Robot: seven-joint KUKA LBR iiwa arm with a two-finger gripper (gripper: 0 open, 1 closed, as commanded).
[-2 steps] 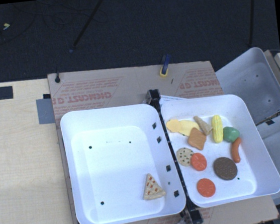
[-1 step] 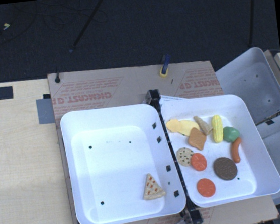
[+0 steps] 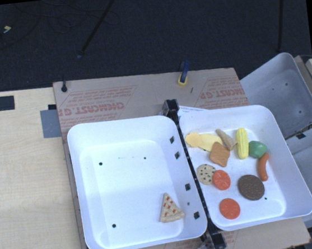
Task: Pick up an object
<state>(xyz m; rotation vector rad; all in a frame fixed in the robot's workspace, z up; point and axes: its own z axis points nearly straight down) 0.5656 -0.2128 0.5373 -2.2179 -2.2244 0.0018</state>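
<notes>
Wooden counter [image 3: 22,182] lies under your two white bins. Nearest you in the left bin [image 3: 120,134] sits a pizza slice [image 3: 170,209], alone. Your right bin [image 3: 291,189] holds, near to far, an orange disc [image 3: 229,208], a brown patty [image 3: 250,187], a cookie [image 3: 205,173], a sausage [image 3: 263,166], a corn cob [image 3: 241,143] and a yellow banana-like piece [image 3: 201,140].

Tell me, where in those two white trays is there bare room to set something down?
The left bin is mostly bare: only a pizza slice lies near its lower right corner. The right bin is crowded in the middle, from the corn cob to the red disc; its upper strip is free.
</notes>
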